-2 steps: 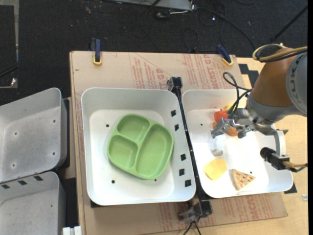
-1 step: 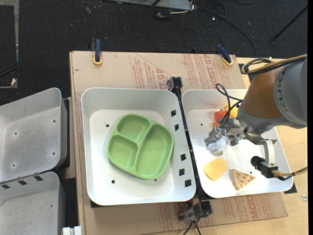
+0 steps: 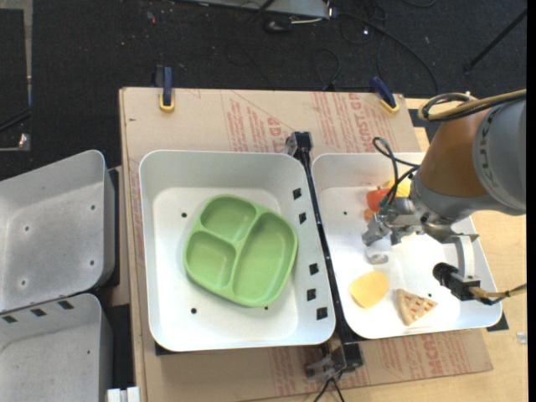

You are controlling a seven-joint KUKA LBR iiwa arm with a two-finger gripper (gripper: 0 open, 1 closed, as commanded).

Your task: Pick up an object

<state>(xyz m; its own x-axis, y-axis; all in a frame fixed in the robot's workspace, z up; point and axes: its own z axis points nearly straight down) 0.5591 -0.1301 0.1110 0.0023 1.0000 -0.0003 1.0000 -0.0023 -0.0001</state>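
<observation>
A: What's lying about?

B: The left white bin holds a green three-compartment plastic plate. In the right white bin, a round yellow piece lies beside a tan waffle-patterned wedge; a red and yellow item is half hidden by the grey arm.

A: And the gripper?

B: It hangs low above the yellow piece. Whether it's open or closed, I cannot tell.

On the counter sit two white bins side by side. The left bin holds a green divided plate. Over the right bin, the gripper hangs above a yellow piece, with a wedge-shaped waffle piece at its 4 o'clock and a red object at 12.
</observation>
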